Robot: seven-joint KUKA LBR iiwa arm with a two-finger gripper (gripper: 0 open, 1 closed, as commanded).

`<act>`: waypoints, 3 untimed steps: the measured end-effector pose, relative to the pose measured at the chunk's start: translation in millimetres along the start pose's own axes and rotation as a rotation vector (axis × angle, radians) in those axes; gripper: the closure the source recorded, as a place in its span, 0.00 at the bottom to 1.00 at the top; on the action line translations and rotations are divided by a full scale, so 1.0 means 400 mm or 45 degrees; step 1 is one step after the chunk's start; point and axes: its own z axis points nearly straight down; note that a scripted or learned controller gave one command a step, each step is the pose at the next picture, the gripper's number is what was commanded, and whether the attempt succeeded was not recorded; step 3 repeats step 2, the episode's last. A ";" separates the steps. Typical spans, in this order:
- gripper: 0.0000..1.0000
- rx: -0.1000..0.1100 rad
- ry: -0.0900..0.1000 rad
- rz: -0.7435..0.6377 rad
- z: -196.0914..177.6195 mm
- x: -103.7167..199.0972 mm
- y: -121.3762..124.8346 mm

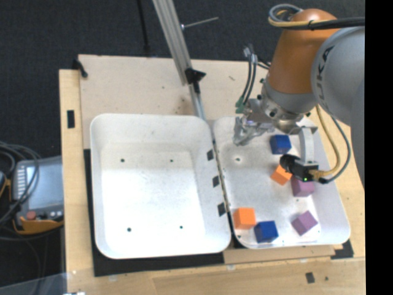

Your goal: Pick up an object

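My gripper [244,131] hangs over the back left corner of the right bin [334,211], above bare bin floor. A blue cube [280,144] lies just to its right, apart from it. Further right and nearer the front are an orange cube [280,176] and a purple cube [302,187], partly behind a black cable fitting. Along the bin's front edge sit another orange cube [245,217], a second blue cube [266,231] and a second purple cube [304,222].
The left bin [101,165] lies beside the right one, the two rims meeting in the middle. A slanted metal pole [175,39] rises behind the bins. The arm's grey and orange body [307,48] covers the back right of the right bin.
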 end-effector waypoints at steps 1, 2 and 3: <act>1.00 0.001 -0.002 0.003 0.016 0.094 0.048; 1.00 0.000 -0.001 0.002 0.020 0.200 0.108; 1.00 0.000 -0.001 0.002 0.020 0.200 0.108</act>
